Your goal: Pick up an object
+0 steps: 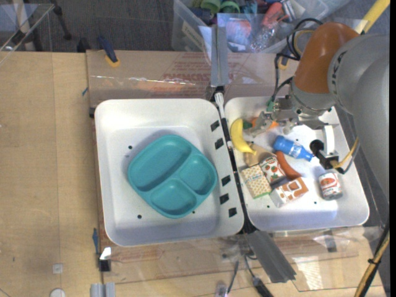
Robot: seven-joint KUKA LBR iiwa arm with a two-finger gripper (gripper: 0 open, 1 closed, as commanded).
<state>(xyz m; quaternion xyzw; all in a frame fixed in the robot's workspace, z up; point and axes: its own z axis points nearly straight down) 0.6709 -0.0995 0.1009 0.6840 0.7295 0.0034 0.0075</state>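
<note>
Cardboard, small and printed, makes up the snack boxes lying nearest, well below the jaws in the right white bin. Closer to them, a blue plastic bottle lies just beneath, a yellow banana to their left. The gripper hangs over the bin's far end; its opening I cannot tell. The bottle looks light, stiff and slippery; grasp across its middle.

A divided plate lies in the left bin (banana in the right).
</note>
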